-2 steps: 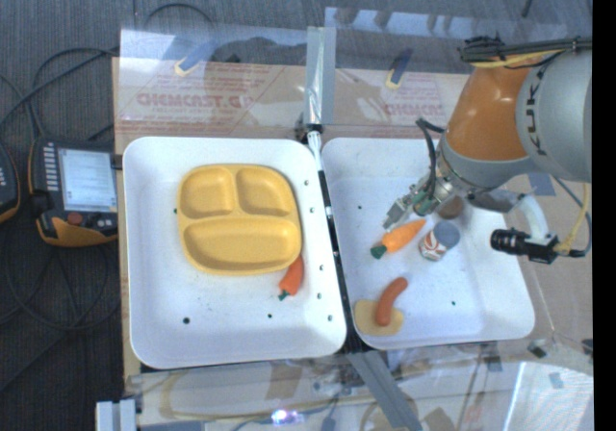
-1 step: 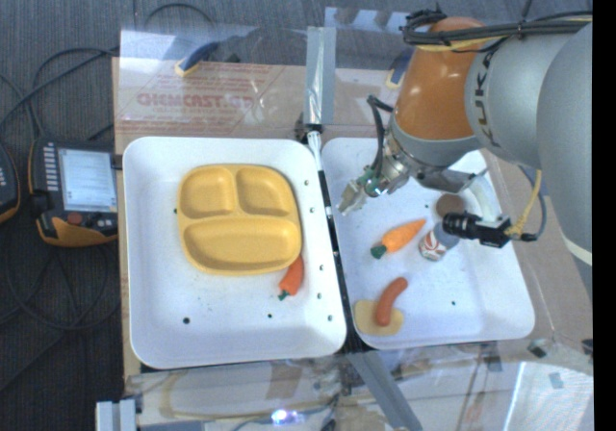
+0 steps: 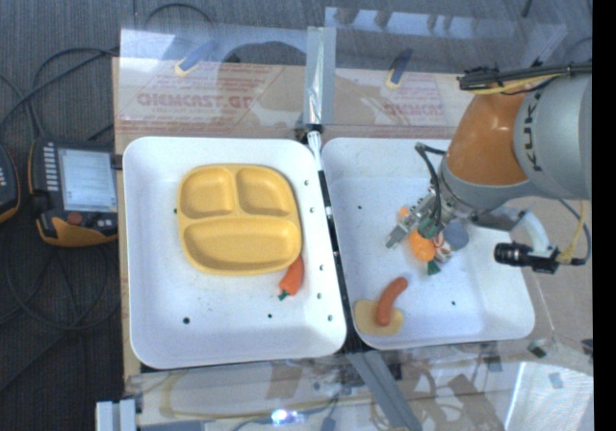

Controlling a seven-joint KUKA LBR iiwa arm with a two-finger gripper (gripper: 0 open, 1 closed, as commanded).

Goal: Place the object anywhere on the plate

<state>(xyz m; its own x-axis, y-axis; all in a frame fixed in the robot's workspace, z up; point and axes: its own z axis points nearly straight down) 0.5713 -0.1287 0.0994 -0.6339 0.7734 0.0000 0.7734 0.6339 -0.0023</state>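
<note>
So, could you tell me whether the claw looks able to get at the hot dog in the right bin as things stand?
Probably yes. The hot dog lies in the open near the front of the right bin, nothing on top of it, and the claw hangs over the same bin by a small orange toy.

Yellow plate (image 3: 239, 217) in left bin (image 3: 154, 323) (toy carrot (image 3: 292, 277) just beside it).

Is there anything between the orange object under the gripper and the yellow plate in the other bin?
Yes: the raised rims where the two bins meet lie between the orange object and the plate. Nothing else blocks that path.
</note>
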